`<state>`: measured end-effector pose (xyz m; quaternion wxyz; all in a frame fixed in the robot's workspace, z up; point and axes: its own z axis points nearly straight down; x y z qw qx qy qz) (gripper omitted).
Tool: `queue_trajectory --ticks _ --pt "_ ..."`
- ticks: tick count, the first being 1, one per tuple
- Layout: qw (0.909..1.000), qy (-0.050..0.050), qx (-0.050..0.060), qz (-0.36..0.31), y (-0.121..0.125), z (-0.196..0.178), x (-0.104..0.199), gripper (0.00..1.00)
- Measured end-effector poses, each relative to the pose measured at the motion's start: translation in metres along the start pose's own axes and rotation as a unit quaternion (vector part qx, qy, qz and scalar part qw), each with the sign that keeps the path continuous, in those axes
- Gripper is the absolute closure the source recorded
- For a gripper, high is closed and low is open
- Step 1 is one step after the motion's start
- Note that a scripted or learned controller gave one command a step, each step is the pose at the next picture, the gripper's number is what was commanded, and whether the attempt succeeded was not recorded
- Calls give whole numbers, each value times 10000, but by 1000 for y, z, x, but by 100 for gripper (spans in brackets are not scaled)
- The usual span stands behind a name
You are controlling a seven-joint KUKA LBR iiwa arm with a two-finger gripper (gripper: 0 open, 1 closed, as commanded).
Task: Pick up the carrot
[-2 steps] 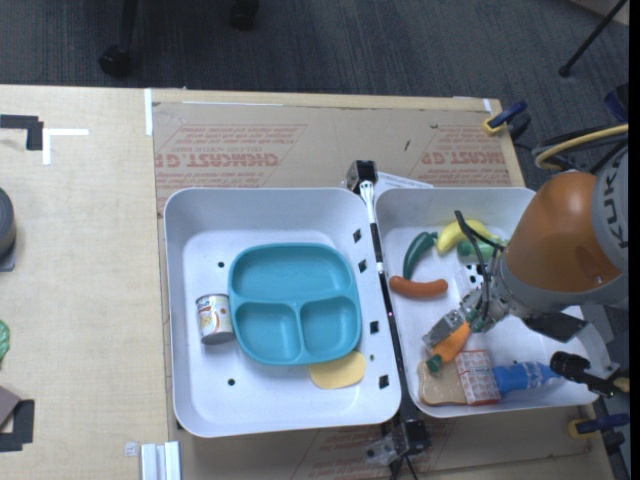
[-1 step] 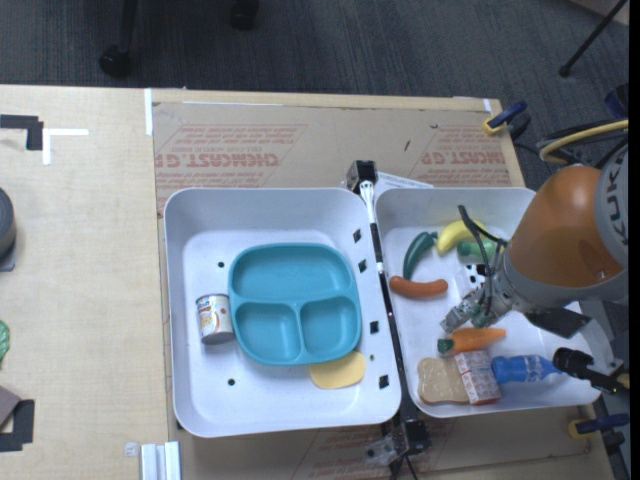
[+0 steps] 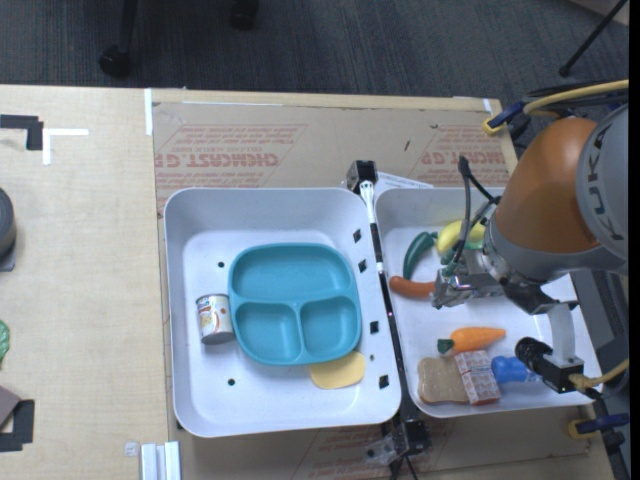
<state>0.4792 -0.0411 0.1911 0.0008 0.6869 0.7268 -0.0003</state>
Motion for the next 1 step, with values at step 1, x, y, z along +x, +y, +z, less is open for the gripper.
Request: queue_trajectory --ticks 1 --pt "10000 0 0 0 0 0 0 0"
